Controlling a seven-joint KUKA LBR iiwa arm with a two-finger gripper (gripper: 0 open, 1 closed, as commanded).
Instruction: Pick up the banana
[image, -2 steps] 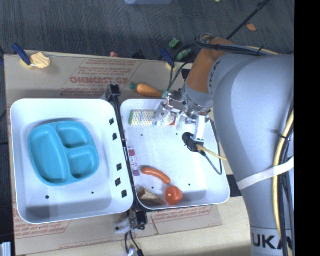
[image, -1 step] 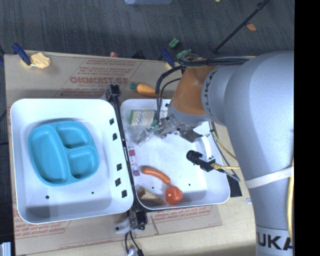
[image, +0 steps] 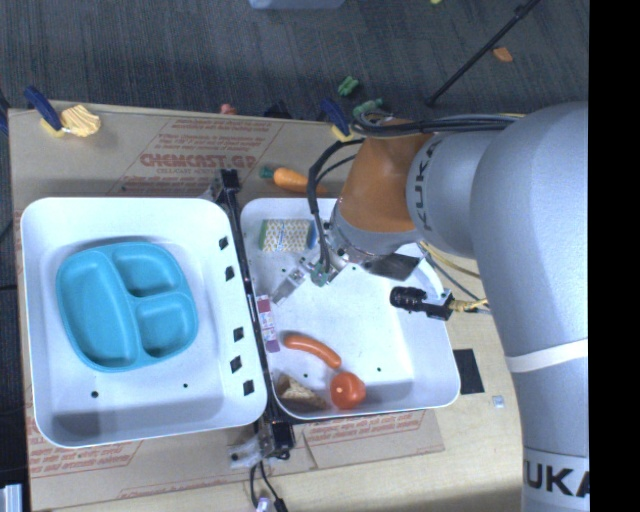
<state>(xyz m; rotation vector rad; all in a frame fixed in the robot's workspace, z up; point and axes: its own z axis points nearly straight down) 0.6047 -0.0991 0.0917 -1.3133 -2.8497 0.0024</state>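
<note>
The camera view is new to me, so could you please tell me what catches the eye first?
The big grey arm with its orange band reaches in from the right over the right white bin. The left white bin holds a bright blue compartment tray. Near the right bin's front edge lie an orange sausage-shaped piece and a round red-orange piece.
</note>
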